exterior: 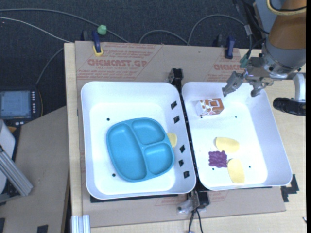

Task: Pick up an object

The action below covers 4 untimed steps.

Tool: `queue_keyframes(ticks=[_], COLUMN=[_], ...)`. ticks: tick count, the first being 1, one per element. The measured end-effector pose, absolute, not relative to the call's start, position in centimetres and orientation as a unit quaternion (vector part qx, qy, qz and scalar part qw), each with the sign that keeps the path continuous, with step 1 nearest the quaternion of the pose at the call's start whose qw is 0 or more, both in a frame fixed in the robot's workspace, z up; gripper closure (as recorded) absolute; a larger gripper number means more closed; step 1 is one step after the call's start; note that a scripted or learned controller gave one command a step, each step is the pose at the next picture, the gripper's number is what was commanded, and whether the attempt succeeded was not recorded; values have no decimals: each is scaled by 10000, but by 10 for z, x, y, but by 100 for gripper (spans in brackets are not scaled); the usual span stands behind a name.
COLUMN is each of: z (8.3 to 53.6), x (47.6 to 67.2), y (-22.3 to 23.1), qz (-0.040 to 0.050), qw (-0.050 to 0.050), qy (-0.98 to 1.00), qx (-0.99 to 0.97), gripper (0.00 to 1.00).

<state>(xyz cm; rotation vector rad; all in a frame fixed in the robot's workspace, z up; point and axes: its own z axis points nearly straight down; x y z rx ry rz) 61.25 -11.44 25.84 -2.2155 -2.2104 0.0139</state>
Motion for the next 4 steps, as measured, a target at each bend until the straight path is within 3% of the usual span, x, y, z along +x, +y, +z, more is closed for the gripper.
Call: queue_keyframes(ticks=[1,4], z=[266,116], x=[615,616], y=[-114,-111], qz=[2,18], qw=[6,32], qy=[-7072,-7069], qx=[-7071,-7073], gripper=[0,0])
